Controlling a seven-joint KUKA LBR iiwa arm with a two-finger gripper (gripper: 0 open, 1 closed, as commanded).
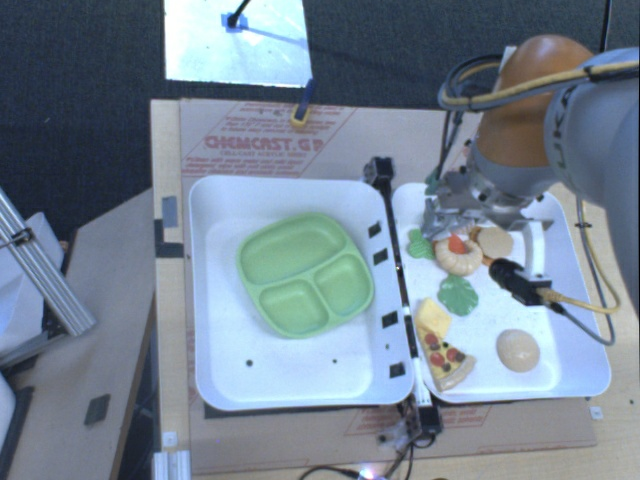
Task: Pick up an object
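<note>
My gripper (447, 226) hangs low over the back left part of the right bin (578, 368), under the grey arm with its orange band. Just below it lies a round pastry with a red dab (459, 254), and a tan cookie (494, 241) sits beside that. A green leafy piece (458, 295) lies in the bin's middle, another green bit (419, 244) at the left wall. Nearer the front are a yellow cheese wedge (433, 317), a pizza slice (448, 357) and a beige bun (518, 350).
The left bin (215, 368) holds a green divided plate (305, 274). A black cable part (520, 283) and yellow cable run over the right bin's right side. Black clips line the wall between the bins. A shiny panel (237, 28) lies behind the bench.
</note>
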